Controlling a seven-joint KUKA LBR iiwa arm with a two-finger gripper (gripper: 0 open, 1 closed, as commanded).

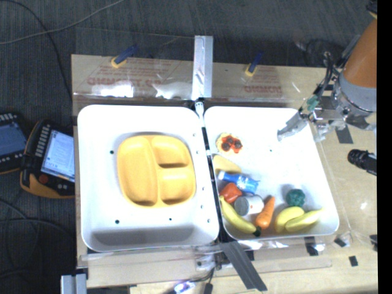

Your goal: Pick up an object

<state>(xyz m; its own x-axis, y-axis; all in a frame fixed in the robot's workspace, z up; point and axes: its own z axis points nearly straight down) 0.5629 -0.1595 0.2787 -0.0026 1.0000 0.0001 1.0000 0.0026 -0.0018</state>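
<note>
The tool point(293, 127) hung over the upper right corner of the right bin point(269, 118), reaching in from the right on the grey arm with its orange band point(362, 54); whether it was released or clenched could not be told, and nothing showed in its grip; beneath and around it the bin floor lay bare, with the bin's far rim and right rim close by.

The objects crowded the bin's left and lower parts, well apart from the tool; a small round piece with a red and dark top point(230, 143) lay nearest, toward the upper left; below it a blue packet point(240, 180) lay slanted, its long axis running from upper left to lower right; a red piece point(230, 192) and a grey can point(246, 204) sat just beside it; a carrot point(265, 211) leaned from upper right down to lower left, touching the can; a banana point(236, 217) curved along the lower left wall; a green lump point(296, 196) sat above two yellow pieces point(297, 218) at the near rim.

The left bin point(98, 164) held a yellow divided tray point(156, 169); the two bins met at a central ridge; the worktop point(358, 195) showed right of the bins.
</note>
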